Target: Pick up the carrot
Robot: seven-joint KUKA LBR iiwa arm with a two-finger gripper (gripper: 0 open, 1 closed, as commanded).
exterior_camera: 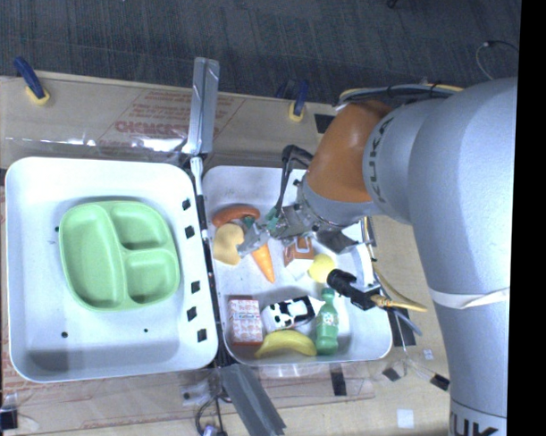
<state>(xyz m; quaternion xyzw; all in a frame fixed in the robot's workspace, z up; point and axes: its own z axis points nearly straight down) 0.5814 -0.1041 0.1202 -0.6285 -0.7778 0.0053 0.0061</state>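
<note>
The carrot [265, 262] is a small orange cone lying in the right bin [247, 180], its tip pointing toward the bin's front. My gripper [256, 236] hangs just over the carrot's thick upper end, low in the bin and touching or nearly touching it. The grey arm with its orange band [346, 162] reaches in from the right and hides the bin's back right part.
Close around the carrot lie a yellow pear-like fruit [225, 245], a red-orange piece [236, 214], a lemon [322, 266] and a small brown item [299, 251]. Along the front sit a pink box [244, 317], banana [286, 344] and green bottle [327, 322]. The left bin holds a green divided plate [120, 252].
</note>
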